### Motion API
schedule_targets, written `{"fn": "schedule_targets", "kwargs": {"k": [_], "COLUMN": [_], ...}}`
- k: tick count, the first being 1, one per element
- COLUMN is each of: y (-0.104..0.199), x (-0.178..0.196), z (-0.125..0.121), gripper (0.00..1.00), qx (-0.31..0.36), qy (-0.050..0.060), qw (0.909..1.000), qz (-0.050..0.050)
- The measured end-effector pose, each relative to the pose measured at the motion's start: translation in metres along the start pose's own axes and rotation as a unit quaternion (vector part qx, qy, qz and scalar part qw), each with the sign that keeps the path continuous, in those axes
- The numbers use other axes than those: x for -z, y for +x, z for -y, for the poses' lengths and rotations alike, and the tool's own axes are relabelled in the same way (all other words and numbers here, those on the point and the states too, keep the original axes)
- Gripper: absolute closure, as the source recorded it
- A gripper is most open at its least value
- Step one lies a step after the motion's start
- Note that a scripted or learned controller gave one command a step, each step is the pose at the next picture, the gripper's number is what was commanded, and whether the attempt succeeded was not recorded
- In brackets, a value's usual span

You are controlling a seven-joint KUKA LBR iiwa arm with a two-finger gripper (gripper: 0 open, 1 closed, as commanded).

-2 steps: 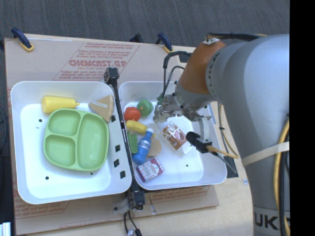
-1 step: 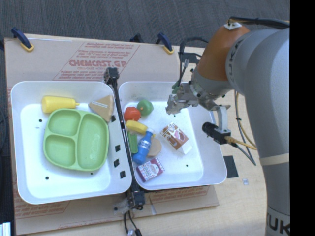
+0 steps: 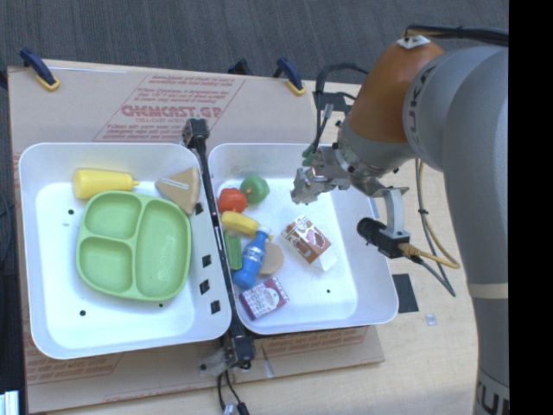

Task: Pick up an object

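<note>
My gripper (image 3: 306,188) hangs over the upper middle of the right bin (image 3: 367,288), with nothing visible between its fingers. Below it lies a brown and white carton (image 3: 308,242). To its left sit a green ball (image 3: 254,188), a red tomato (image 3: 232,201) and a yellow banana-like piece (image 3: 239,223). A blue bottle (image 3: 251,258) lies across a tan disc (image 3: 271,258) lower left. A dark red packet (image 3: 264,299) rests near the bin's front.
The left bin (image 3: 39,309) holds a green divided plate (image 3: 135,245), a yellow mustard bottle (image 3: 103,181) and a tan wedge (image 3: 180,188). A black divider clamp (image 3: 196,133) stands between the bins. Cardboard (image 3: 173,102) lies behind them.
</note>
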State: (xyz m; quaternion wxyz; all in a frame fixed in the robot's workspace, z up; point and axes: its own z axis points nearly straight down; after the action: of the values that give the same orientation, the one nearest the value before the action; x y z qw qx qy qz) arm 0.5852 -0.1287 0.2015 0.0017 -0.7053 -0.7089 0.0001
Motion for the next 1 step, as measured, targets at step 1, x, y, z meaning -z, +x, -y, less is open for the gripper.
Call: {"fn": "schedule_targets", "kwargs": {"k": [1], "y": [0.0341], "x": [-0.0042], "z": [-0.0282], "gripper": [1.00], "qx": [0.000], "qy": [-0.001], "qw": [1.0000], "qz": [0.001]}}
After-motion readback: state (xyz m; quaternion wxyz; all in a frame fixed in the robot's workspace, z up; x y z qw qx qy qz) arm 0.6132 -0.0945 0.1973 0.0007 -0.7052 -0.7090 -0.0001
